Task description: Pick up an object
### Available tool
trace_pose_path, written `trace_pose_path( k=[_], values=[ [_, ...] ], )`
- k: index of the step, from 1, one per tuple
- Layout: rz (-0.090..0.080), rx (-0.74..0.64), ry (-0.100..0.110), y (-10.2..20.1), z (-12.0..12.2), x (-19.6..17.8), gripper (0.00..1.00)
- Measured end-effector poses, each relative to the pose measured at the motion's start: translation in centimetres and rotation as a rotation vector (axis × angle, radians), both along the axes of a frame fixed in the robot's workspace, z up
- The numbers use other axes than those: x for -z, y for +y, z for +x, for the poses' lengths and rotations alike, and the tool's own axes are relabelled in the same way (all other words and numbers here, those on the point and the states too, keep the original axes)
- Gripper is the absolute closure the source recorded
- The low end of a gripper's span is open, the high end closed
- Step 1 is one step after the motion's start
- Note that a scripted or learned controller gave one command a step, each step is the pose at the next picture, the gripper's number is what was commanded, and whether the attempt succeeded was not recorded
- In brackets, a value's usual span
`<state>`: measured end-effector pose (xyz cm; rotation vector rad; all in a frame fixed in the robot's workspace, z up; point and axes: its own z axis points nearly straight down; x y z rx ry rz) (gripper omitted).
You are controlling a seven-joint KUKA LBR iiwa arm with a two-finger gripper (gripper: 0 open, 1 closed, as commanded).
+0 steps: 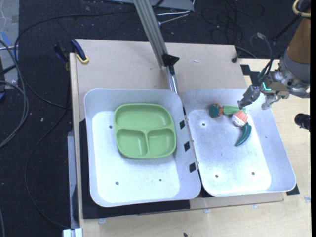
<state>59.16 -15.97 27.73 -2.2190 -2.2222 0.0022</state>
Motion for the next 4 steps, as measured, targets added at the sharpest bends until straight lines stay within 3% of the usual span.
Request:
trace_pose_path(
  k=[1,4],
  values=[
    [0.000,0.000,-0.002,0.0,0.0,-0.1,0.00],
    [0.001,0.003,0.004,0.1,-1.3,15.8,0.00]
  ],
)
